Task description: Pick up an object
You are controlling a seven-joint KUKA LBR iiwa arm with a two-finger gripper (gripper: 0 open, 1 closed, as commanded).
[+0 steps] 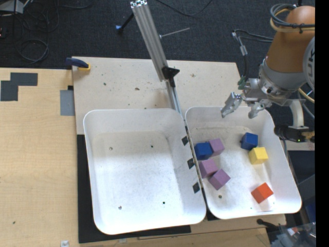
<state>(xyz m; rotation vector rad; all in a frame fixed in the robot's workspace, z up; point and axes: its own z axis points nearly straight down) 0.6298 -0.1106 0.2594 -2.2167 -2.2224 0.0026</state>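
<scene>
Hand spread wide, empty, above right bin's far rim; blue cube just below it.

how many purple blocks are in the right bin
3, all near the left wall of the right bin: one purple block beside a blue block, a second just below them, a third lower still. None looks hidden.

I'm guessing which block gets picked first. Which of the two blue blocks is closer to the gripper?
The blue block beside the yellow block, toward the right bin's far side. The other blue block sits by the divider, farther from the gripper.
</scene>
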